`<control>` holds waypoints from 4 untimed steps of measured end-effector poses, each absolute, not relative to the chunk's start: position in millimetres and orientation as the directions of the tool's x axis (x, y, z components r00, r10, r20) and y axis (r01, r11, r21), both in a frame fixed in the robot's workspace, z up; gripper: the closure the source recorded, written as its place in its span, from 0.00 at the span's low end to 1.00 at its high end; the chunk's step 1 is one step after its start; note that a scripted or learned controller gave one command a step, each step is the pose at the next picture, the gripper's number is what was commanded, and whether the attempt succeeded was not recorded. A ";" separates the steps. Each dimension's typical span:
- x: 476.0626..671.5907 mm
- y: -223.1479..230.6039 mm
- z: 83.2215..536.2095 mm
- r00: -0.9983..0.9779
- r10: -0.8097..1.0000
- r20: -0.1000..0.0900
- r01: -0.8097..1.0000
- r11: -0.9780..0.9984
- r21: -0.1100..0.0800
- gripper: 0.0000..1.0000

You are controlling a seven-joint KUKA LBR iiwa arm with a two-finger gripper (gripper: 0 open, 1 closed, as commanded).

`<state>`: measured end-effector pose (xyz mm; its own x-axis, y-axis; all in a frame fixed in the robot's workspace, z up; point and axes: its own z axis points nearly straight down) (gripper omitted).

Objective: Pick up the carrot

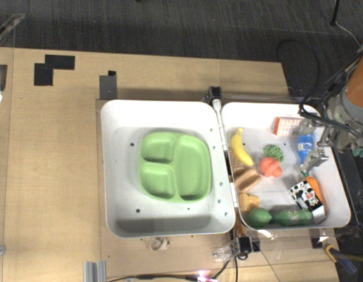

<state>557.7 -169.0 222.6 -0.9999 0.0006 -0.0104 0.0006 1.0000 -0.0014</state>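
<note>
Jaws stand apart with nothing between them, as far as the slanted camera view lets me judge. The gripper point(312, 160) hangs over the right part of the right bin point(345, 215), and the grey arm point(352, 119) comes in from the right edge with its orange band at the top.

The carrot point(315, 186), a short orange piece, lies in the right bin towards its near right corner. It is just nearer than the gripper and touches the right side of a black-and-white patterned box point(303, 195). Whether the gripper touches the carrot cannot be told.

Elsewhere in the same bin, a banana point(240, 148) lies along the left side with a brown block point(248, 180) just nearer than it. A knobbly green item point(274, 152) sits near the middle, with a red-orange item point(271, 167) touching its near side. Along the near wall lie a tan piece point(249, 201), a round green fruit point(259, 217) and a long green vegetable point(293, 217). At the far side are an orange-and-white packet point(287, 125) and a blue item point(305, 144), the latter partly behind the gripper.

The left bin point(111, 157) holds a green divided tray point(172, 165) lying flat in its middle. Both bins rest side by side on the wooden bench point(46, 175), which carries black patches point(52, 68) at its far left.
</note>
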 end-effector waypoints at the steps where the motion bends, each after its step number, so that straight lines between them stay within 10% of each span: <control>1: 596.0 -129.6 173.9 -0.956 0.294 -0.009 0.294 0.956 0.004 0.00; 4: 530.4 43.0 201.5 -0.244 0.970 -0.001 0.970 0.244 0.007 0.00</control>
<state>530.4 43.0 201.5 -0.2440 0.9698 -0.0006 0.9697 0.2440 0.0071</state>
